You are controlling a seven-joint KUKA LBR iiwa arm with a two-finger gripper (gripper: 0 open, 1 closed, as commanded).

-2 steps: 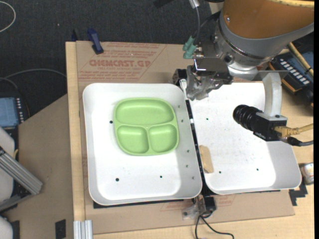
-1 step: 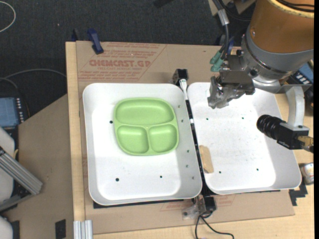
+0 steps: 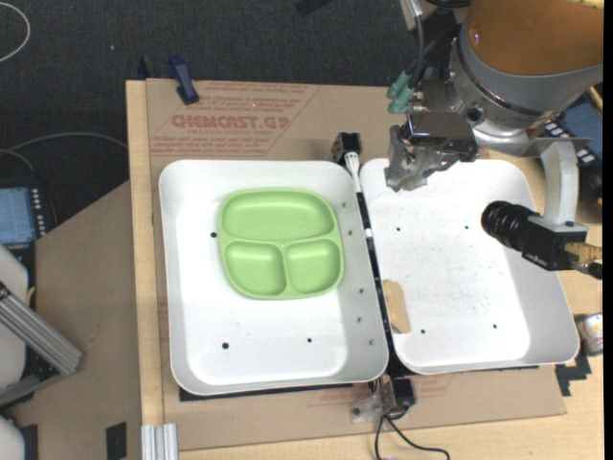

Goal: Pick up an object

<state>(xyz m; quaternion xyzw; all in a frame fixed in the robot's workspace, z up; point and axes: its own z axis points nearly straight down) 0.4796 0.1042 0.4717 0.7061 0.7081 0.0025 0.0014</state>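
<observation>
A light green divided plate (image 3: pixel 281 242) with three compartments lies flat in the middle of the left bin (image 3: pixel 192 286). A small tan flat piece (image 3: pixel 396 307) rests against the left wall of the right bin (image 3: pixel 479 295), toward the front. My gripper (image 3: pixel 409 172) hangs over the far left corner of the right bin, well behind the tan piece and to the right of the plate. Nothing can be seen held in it.
The two white bins sit side by side on a cardboard sheet (image 3: pixel 230 113) with red print. A blue clip (image 3: pixel 182 78) is at the sheet's far left corner. The arm's grey and orange body (image 3: pixel 536 36) looms over the far right.
</observation>
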